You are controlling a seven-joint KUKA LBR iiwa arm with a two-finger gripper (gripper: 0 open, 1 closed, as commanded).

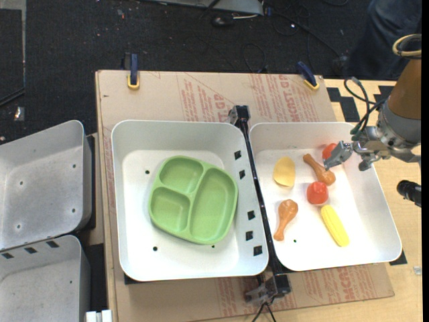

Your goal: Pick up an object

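gripper (343, 151) over right bin (382, 247), whether it grips anything: cannot tell | red piece (329, 151) touching its tip, brown drumstick (319, 169) just below-left, tomato (317, 193) near | risk: crowded toys, closing may nudge the drumstick and pinch nothing

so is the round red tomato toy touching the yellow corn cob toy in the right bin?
Apart. In the camera view, a strip of white bin floor shows between the round red tomato toy and the yellow corn cob toy.
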